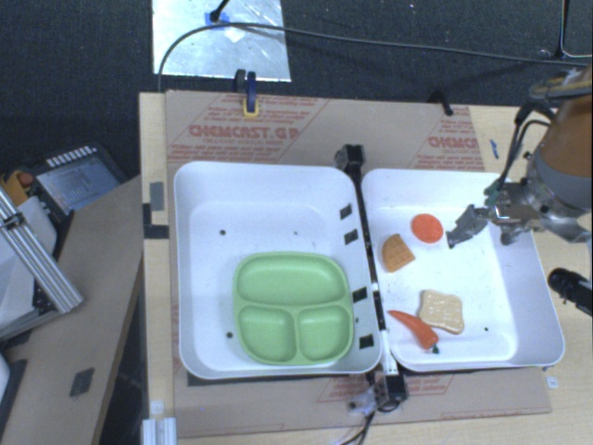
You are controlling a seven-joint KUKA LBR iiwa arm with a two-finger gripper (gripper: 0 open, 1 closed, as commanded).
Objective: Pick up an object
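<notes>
Two shallow white bins side by side on a bench. Taking the green divided plate as landmark: sits in the left bin, toward its near edge, three compartments facing up.

Right of the plate, across the black divider, in the right bin: an orange round slice, up and to the right of the plate; a small tan waffle-like piece just below-left of that slice, closer to the plate; a toast slice level with the plate's lower half; a red-orange chili pepper touching or just beside the toast's lower left corner, nearest the plate of the lower pair.

Gripper farther right of the plate than the round slice, hanging just beside that slice, nothing seen between the fingers. Spread or pressed together: cannot tell from this angle. Grey arm with orange band behind it at the right border.
</notes>
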